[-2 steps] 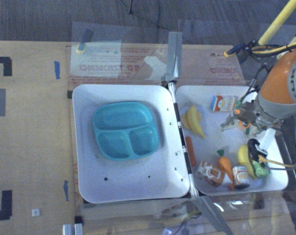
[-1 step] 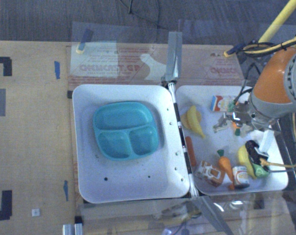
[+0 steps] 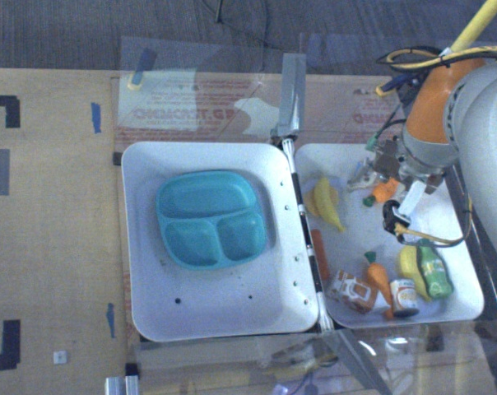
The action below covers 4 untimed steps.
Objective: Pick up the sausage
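1. In the right-hand shallow white bin [image 3: 471,299], the slim reddish-brown sausage [image 3: 318,255] lies lengthwise against the left wall, just below the curved yellow banana [image 3: 327,203]
2. The two-finger gripper [image 3: 378,179] of the grey arm with the orange band [image 3: 436,105] hangs over the bin's upper part, well apart from the sausage; whether it is released or clenched I cannot tell
3. A small orange piece [image 3: 386,192] sits just beside the gripper
4. Along the bin's lower edge lie an orange carrot with a green top [image 3: 378,276], a small printed carton [image 3: 352,290], a yellow lemon [image 3: 408,263] and a green bottle [image 3: 434,271]
5. The left-hand white bin [image 3: 150,303] bears a teal plastic divided plate [image 3: 213,218] with three compartments
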Each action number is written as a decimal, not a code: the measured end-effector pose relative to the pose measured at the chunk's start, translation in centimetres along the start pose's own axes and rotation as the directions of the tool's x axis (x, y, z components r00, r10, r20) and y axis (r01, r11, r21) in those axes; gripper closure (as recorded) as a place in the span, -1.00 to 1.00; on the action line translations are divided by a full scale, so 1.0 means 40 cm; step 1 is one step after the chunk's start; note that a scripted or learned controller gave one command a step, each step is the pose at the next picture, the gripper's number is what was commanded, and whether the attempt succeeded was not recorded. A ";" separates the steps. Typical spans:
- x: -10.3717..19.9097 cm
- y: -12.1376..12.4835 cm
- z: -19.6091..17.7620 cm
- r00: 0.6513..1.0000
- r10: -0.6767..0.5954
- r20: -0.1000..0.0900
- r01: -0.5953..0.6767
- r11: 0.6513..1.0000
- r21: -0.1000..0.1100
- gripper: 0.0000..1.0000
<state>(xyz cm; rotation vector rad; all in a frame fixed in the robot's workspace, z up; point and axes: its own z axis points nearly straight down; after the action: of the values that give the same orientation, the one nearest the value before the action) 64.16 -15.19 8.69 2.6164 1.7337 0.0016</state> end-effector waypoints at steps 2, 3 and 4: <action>0.075 -0.034 -0.002 1.000 -0.001 -0.001 0.001 1.000 -0.001 -1.00; 0.078 -0.032 -0.031 1.000 -0.005 0.002 0.005 1.000 -0.004 1.00; -0.077 0.095 0.005 1.000 -0.022 -0.002 0.022 0.999 0.028 1.00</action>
<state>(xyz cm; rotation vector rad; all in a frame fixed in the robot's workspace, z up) 66.47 -19.49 8.52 2.6172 1.7762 -0.0204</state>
